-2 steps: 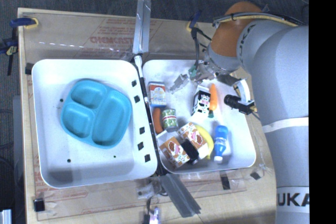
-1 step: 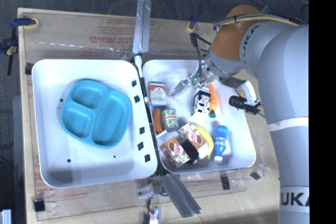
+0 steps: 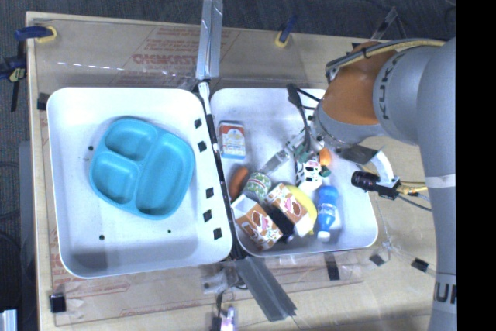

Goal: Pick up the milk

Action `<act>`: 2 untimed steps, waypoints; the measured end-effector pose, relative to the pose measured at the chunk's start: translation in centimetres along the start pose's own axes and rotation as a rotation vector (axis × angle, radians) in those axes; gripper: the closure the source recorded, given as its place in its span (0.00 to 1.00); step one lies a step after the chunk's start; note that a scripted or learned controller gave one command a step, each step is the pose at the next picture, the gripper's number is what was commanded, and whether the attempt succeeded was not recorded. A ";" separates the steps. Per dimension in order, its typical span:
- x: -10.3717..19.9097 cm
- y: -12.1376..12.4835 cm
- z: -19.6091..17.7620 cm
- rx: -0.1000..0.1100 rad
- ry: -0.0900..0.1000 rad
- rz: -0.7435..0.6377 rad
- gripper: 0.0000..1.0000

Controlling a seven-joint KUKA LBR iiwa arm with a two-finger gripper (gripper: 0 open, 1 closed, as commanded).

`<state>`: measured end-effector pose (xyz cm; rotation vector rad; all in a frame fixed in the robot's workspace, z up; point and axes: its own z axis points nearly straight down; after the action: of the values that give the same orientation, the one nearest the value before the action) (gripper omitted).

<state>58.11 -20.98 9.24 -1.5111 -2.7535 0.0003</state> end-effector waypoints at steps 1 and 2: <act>-0.1 0.0 -1.1 -0.001 -0.002 -0.003 1.00; -0.4 0.5 -10.7 0.000 -0.002 0.154 1.00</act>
<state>58.78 -21.09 19.90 -1.7193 -2.6304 0.0015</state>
